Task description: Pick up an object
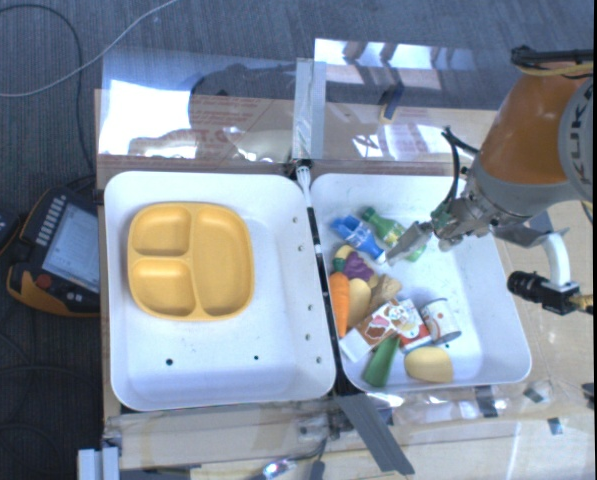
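Observation:
The right bin holds a heap of toy foods. Among them are a blue packet, a green bottle, a purple piece, an orange carrot, a red and white carton, a small can, a green cucumber and a yellow lump. My gripper reaches in from the right and hangs over the bin's upper middle. It is just right of the green bottle and the blue packet. I see nothing held in it.
The left bin holds a yellow divided plate. A raised wall separates the two bins. The arm's orange and grey body hangs over the right bin's far right corner. A teach pendant lies on the floor to the left.

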Robot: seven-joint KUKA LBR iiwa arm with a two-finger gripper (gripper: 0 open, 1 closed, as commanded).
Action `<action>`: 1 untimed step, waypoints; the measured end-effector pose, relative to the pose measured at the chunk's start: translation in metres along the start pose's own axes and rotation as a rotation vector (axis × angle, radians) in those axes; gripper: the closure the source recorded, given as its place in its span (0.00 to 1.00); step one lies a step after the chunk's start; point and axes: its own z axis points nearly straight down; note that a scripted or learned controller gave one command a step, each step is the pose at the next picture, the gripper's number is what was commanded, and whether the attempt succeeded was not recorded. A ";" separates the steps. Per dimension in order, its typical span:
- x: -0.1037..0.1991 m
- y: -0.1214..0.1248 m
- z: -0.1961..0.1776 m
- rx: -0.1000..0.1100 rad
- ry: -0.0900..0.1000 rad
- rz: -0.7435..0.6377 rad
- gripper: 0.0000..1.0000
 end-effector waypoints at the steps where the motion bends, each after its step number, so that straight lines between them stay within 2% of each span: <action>1: -0.008 0.041 0.111 -0.017 -0.005 0.027 0.00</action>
